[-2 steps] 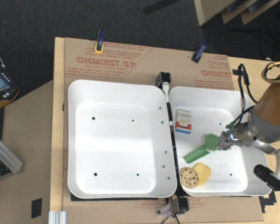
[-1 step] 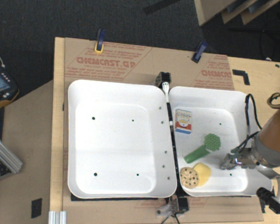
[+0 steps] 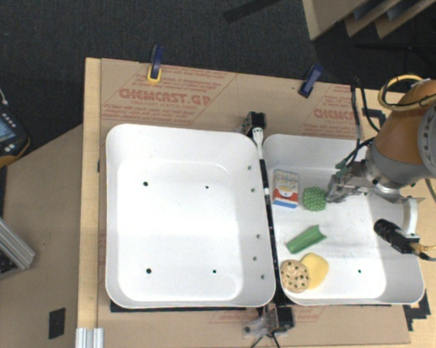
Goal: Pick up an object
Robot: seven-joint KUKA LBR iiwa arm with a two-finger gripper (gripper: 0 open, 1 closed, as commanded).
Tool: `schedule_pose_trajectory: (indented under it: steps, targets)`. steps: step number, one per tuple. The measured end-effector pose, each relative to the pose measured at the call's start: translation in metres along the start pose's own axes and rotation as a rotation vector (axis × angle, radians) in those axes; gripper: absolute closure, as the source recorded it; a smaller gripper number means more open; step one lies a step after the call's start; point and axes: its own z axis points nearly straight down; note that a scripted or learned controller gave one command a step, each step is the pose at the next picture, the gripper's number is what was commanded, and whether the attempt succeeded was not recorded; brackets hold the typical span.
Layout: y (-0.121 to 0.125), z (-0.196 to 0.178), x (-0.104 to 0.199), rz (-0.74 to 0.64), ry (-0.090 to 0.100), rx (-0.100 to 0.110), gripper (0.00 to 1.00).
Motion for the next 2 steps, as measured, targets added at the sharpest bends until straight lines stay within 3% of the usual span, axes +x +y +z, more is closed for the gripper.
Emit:
schedule_pose_trajectory:
  steps: [1, 2]
  targets:
    - [-0.061, -0.018, -0.052, 0.014, 0.000, 0.014, 1.00]
    - [0.049, -0.276, -0.061, 0.003, -0.009, -0.013, 1.00]
